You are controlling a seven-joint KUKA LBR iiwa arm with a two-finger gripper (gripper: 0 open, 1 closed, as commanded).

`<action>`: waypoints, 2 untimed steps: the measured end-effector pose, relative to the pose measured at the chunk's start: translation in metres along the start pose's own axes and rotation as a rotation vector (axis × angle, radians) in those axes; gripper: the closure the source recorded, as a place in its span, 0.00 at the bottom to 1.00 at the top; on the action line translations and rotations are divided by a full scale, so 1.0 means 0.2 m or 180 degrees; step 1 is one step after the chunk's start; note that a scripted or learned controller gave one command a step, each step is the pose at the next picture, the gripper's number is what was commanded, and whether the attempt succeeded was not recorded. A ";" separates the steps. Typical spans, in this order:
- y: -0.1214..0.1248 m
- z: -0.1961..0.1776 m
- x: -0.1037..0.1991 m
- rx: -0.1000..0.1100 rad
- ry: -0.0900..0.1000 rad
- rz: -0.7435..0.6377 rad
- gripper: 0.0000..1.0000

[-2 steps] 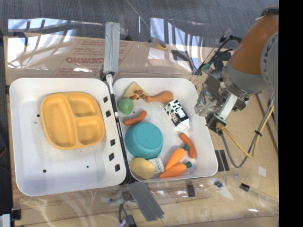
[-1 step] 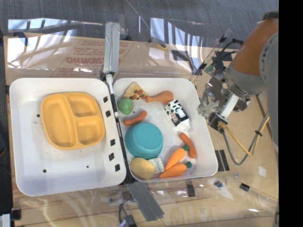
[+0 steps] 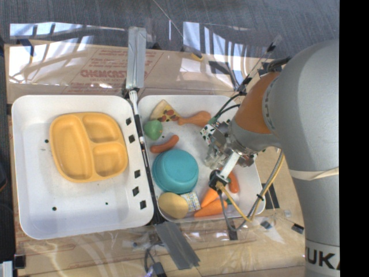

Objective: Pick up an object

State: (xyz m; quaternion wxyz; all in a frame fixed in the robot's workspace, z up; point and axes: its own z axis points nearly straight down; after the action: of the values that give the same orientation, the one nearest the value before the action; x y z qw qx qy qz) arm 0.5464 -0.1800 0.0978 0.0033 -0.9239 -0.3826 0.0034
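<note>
**Gripper (image 3: 214,154) down in the right bin (image 3: 199,104), nothing lifted yet**

Hangs low inside the right bin, just right of the teal bowl (image 3: 174,171), reaching in under the grey wrist. Spread or pressed together? Cannot tell from this angle, with the wrist in the way. Shows nothing visibly pinched, so no calling a grasp.

Plenty to choose from, all lying on the bin floor: pizza slice (image 3: 164,111) and drumstick (image 3: 195,119) up by the far wall, green fruit (image 3: 153,129) and sausage (image 3: 164,143) near the divider, yellow lemon (image 3: 172,205) at the near corner beside the carrots (image 3: 210,208), and a small orange piece (image 3: 233,183) just below the gripper. Likeliest targets, by the look of it: the teal bowl's rim or that small orange piece. Over in the left bin (image 3: 34,201), just the yellow divided tray (image 3: 86,146), well apart from the action.

Reads as early to middle: approach made, descent looking about done. Closing, lifting and clearing the bin all left to do.
</note>
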 end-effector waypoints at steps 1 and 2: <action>0.03 0.03 0.43 -0.0009 0.0015 0.0866 1.00; -0.25 -0.62 0.67 -0.0019 0.0029 0.1827 1.00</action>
State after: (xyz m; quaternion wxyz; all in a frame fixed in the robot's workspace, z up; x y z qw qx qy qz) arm 0.6068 -0.0498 0.2220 0.0011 -0.9944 -0.1055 -0.0011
